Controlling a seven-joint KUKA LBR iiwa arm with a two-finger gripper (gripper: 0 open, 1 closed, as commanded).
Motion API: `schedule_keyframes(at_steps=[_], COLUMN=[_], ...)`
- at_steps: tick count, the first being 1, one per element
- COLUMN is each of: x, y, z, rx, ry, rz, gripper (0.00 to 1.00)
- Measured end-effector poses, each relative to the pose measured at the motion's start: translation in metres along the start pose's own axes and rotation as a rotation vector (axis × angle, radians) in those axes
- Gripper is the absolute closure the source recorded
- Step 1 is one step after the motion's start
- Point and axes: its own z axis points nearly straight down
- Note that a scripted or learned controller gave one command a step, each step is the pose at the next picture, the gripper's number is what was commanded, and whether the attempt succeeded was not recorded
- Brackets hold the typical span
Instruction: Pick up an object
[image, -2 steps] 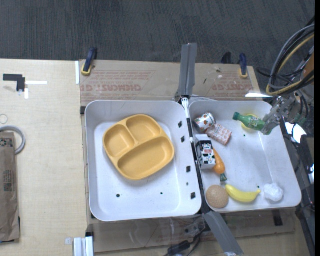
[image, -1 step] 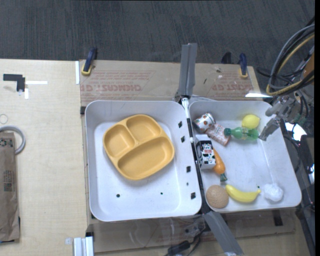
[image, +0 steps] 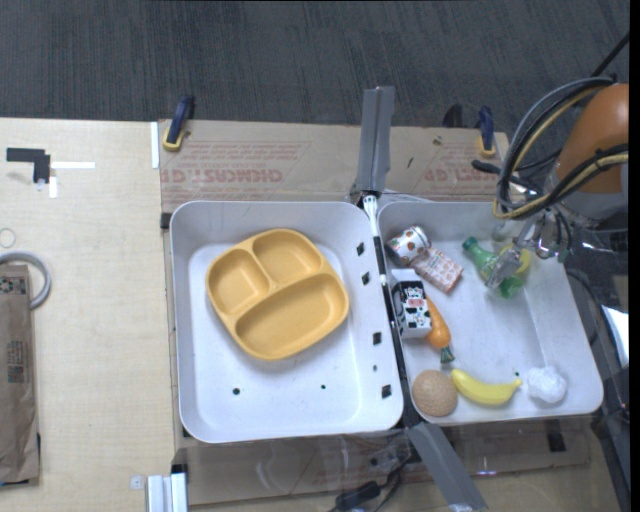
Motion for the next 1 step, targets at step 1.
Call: schedule_keyframes(at_steps=[1], x=[0.0226], y=[0.0381], z=[0.0004], rx=[-0.001], ry=[0.002], rz=[-0.217], gripper=[0.0])
